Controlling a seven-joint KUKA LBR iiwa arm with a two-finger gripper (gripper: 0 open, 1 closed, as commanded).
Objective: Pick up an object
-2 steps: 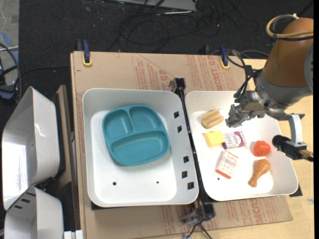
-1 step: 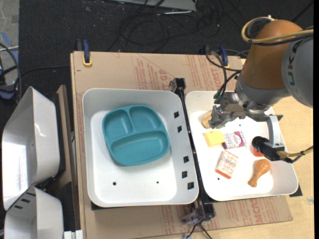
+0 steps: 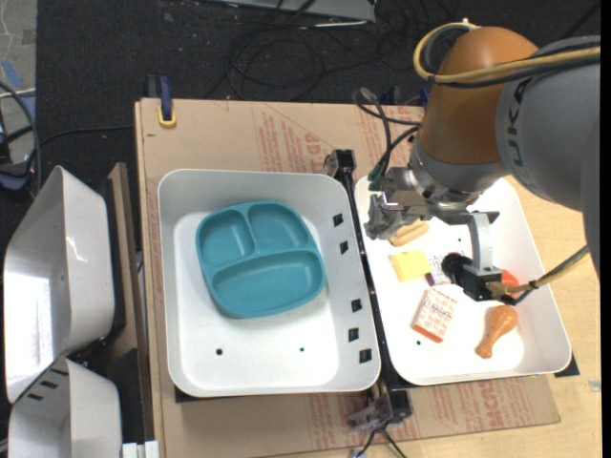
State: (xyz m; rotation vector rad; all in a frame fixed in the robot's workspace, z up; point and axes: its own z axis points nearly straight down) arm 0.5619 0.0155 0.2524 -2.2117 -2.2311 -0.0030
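My gripper (image 3: 387, 219) hangs over the far left part of the right bin (image 3: 544, 351), close to its left wall. A tan, bread-like piece (image 3: 411, 232) lies right beside the gripper, on its right. Whether they touch is unclear from this angle. Nearer the front lie a yellow block (image 3: 409, 265), a red and white packet (image 3: 437, 313) and an orange drumstick (image 3: 496, 329). A small red thing (image 3: 508, 278) peeks out at the right.
The left bin (image 3: 191, 351) holds a teal divided plate (image 3: 260, 258). The arm's large grey and orange body covers the right bin's far right part. A white container stands off the bench at the left (image 3: 48, 265).
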